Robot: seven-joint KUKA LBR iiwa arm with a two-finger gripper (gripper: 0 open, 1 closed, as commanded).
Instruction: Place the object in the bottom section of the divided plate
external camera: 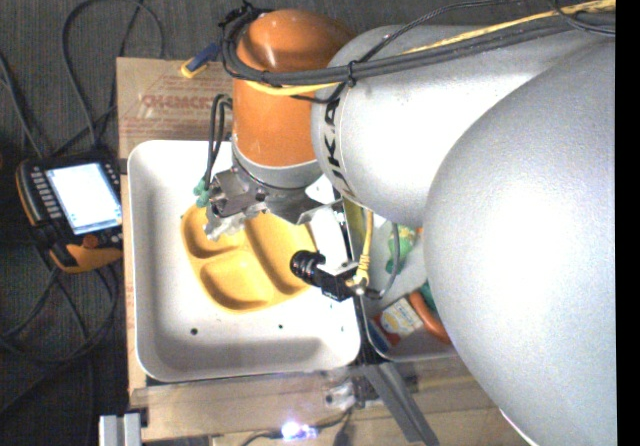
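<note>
The arm (440, 184) fills most of the view, reaching in from the right and bending down over the left bin (150, 264). A yellow divided plate (245, 279) lies in that bin, toward its right side, and the gripper (222, 219) hangs over the plate's far left part, low and close to it. Metal parts and green fittings show under the wrist there, but the fingertips cannot be made out against the plate, so I cannot tell how far open the gripper is or whether it has hold of anything.

The object itself cannot be picked out. The two plate sections that show, one at the left and one at the near side, both look bare yellow. The rest of the plate is hidden under the wrist and a black fitting (318, 269).

In the right bin (375, 334), mostly covered by the arm, some packets (410, 314) with orange, green and white show at the near edge.

Judging by this, the placing is not yet shown done: nothing is seen lying in the near section, and the gripper sits over the plate's far side, so the drop, or at least proof of it, seems left to come
</note>
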